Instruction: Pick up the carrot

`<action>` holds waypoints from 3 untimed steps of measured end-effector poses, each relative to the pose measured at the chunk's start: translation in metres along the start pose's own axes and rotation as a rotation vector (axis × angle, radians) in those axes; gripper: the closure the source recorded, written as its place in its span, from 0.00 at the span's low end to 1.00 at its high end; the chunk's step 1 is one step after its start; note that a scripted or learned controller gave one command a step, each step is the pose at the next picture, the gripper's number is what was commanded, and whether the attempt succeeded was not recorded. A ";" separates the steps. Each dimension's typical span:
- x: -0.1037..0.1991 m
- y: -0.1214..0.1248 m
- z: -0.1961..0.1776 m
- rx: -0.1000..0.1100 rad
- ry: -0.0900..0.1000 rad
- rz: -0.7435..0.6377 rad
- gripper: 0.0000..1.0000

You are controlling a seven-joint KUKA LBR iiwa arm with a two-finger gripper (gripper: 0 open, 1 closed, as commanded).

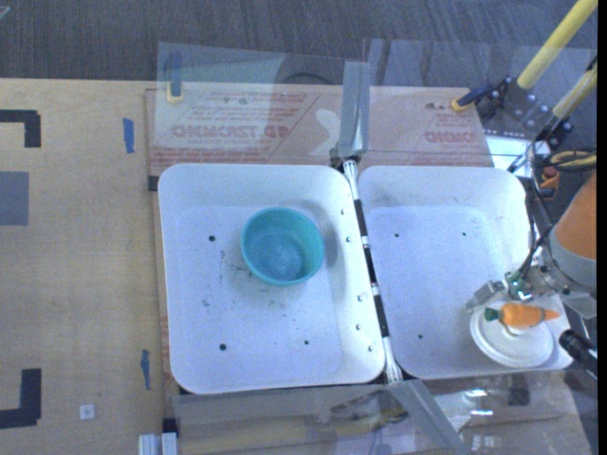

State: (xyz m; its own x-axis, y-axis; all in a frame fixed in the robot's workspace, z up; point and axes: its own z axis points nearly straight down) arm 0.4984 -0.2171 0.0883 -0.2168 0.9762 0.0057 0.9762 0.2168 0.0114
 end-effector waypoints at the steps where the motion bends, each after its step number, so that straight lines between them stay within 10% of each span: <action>1: -0.003 0.001 -0.011 -0.007 -0.006 0.005 1.00; 2: 0.089 0.002 -0.069 0.010 -0.007 0.072 1.00; 3: 0.009 -0.017 -0.091 0.009 -0.008 0.036 1.00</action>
